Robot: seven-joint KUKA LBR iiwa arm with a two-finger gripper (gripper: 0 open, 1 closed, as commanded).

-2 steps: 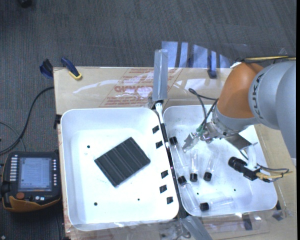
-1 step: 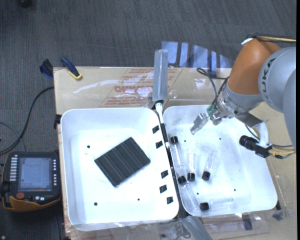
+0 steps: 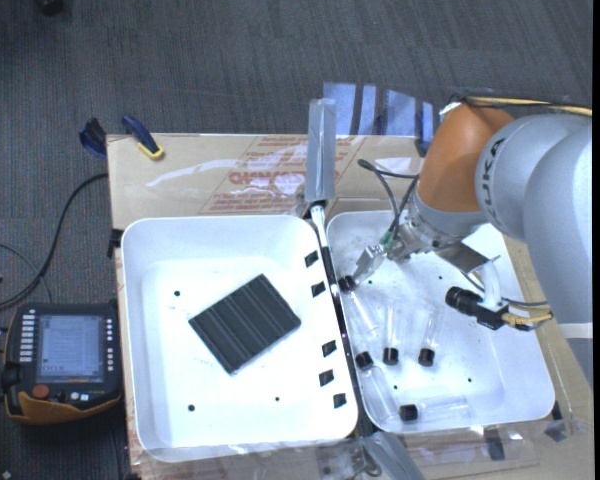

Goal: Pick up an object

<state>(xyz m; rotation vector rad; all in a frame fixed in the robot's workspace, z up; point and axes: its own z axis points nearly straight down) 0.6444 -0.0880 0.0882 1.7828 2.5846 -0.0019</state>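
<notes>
Two-finger gripper (image 3: 372,258) is low over the right white bin (image 3: 525,388), near its upper-left corner, close to the divider rim. Can't tell how it's set; the tips are small and blurred against the white floor. Nothing is visibly held. Grey arm with orange band (image 3: 460,168) comes in from the right, covering the bin's upper-right corner.

Task things in the right bin are clear plastic tubes with black caps. They are see-through and hard to trace; the caps are what stands out.
- one tube (image 3: 364,343) along the left wall, cap towards the lower edge, below the gripper
- two tubes (image 3: 390,338) (image 3: 427,340) mid-bin, roughly upright in view, caps at the bottom, well apart from the gripper
- one tube (image 3: 435,407) lying along the lower edge, cap on its left end, farthest from the gripper

Left white bin (image 3: 140,268) holds a dark grey ribbed flat rectangular slab (image 3: 245,322) at its centre, turned diagonal, well apart from the gripper.
</notes>
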